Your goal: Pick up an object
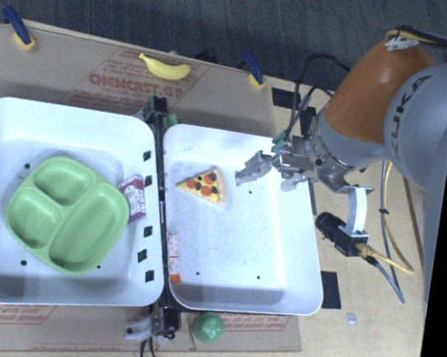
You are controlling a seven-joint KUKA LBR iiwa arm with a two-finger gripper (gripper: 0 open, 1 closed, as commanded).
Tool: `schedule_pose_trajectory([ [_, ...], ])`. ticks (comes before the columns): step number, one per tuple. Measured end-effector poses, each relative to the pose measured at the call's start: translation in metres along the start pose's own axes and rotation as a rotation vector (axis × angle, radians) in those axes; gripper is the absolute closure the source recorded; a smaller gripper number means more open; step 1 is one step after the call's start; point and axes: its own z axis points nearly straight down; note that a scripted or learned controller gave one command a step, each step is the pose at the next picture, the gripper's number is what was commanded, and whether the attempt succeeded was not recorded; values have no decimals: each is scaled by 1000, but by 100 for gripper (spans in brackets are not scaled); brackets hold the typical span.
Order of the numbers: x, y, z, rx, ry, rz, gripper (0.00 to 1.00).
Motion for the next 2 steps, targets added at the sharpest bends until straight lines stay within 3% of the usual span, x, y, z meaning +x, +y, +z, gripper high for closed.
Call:
schedule_pose_trajectory([
  [1,-13,-62,84,1,0,-1,0],
  [2,19,-91,158,0,1,-1,0],
])
